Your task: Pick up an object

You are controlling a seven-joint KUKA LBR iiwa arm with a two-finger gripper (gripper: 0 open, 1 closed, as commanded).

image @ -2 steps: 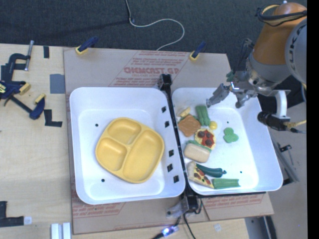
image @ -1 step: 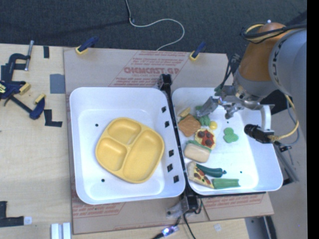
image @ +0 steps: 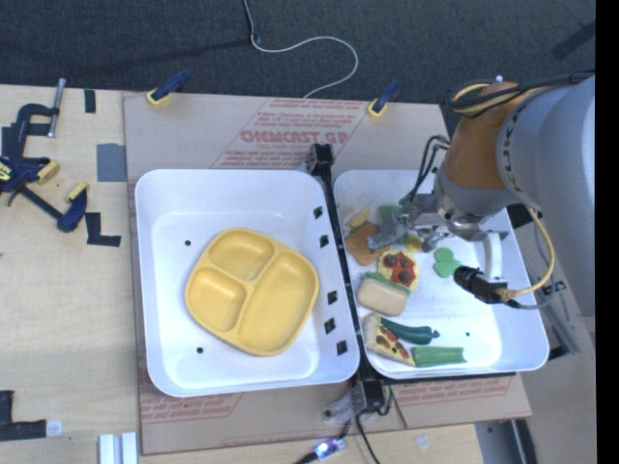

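Observation:
The right bin (image: 517,341) holds several toy foods. Among them are a brown round piece (image: 360,246), a pizza slice with red dots (image: 398,268), a beige bread roll (image: 382,297), a light green piece (image: 445,260), a dark green pepper (image: 413,333) and a green pod (image: 440,356). My gripper (image: 404,228) hangs low over the bin's far left part, just above the pizza slice and right of the brown piece. Its grey body hides what lies under it.
A yellow divided plate (image: 253,289) lies in the left bin (image: 160,211). A black divider (image: 334,259) runs between the bins. The arm's grey and orange wrist (image: 479,158) covers the right bin's far right corner. A black cable (image: 488,288) loops over that bin.

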